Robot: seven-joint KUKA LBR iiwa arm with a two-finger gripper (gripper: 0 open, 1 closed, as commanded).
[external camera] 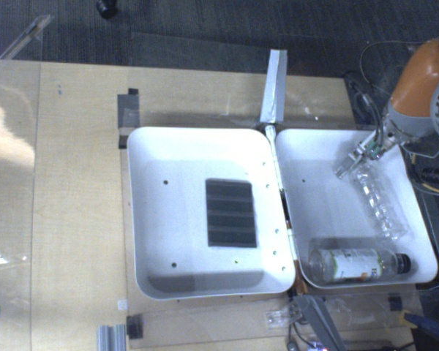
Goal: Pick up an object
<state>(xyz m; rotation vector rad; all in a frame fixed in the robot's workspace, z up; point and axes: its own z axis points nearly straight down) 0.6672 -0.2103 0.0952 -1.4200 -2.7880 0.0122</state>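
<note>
Looking at the right bin [304, 196], you've got two clear bottles: one w/ a green label and dark cap [358, 263] lying along the near wall, another crinkled clear one [377, 199] running diagonally toward the far right corner. The claw [367, 151] sits over that crinkled bottle's upper end, but you can't tell if it's spread or pinched. Both prob. light, slick and squashy, so grip mid-body across the narrow width, not the cap.

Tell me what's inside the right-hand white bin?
The right bin holds a clear bottle with a dark cap, lying on its side, and a crinkled clear plastic piece. The gripper covers that piece's upper end.
</note>
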